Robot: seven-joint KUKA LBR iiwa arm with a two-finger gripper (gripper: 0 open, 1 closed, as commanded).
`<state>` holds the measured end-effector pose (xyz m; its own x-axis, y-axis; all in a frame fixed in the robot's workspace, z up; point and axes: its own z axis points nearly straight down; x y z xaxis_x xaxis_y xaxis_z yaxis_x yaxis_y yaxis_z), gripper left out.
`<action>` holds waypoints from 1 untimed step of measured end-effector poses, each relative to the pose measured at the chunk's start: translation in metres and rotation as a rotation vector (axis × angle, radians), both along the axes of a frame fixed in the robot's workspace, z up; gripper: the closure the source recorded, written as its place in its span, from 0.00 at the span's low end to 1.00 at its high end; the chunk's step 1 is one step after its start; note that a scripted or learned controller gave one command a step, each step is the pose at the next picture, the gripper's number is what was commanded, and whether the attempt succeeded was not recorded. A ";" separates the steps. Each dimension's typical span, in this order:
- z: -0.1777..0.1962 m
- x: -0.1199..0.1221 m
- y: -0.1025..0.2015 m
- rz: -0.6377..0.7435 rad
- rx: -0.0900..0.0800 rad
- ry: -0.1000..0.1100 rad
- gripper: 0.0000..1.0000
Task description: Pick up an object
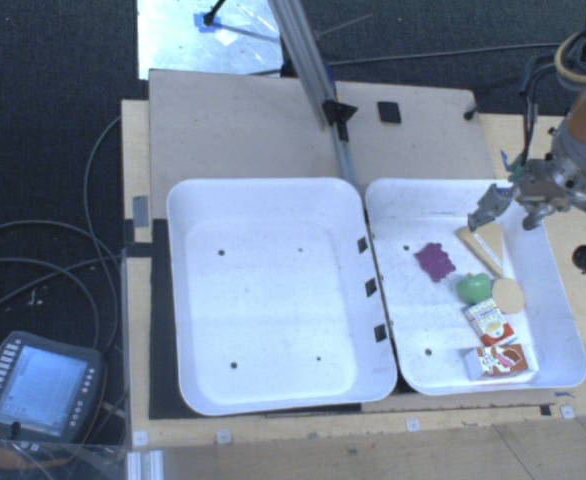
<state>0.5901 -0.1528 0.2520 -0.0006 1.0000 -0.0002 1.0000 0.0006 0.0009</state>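
two white bins here, the left bin (188, 268) and the right bin (403, 268), both smooth moulded plastic with a soft sheen. the bench top (243, 118) looks like matt, pale board, wood-like. dark floor (43, 88) around it reads as rough carpet, no shine at all. the slanted pole (303, 43) gleams like brushed metal. in the right bin, the carton (495, 343) looks like printed glossy card, the green ball (475, 288) smooth and shiny, the purple piece (435, 261) dull and matt. the pendant screen (35, 383) is glossy.
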 end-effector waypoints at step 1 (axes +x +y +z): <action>-0.113 -0.091 0.044 0.000 0.002 0.010 0.00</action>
<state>0.4995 -0.1090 0.1389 -0.0008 1.0000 0.0022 1.0000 0.0008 -0.0091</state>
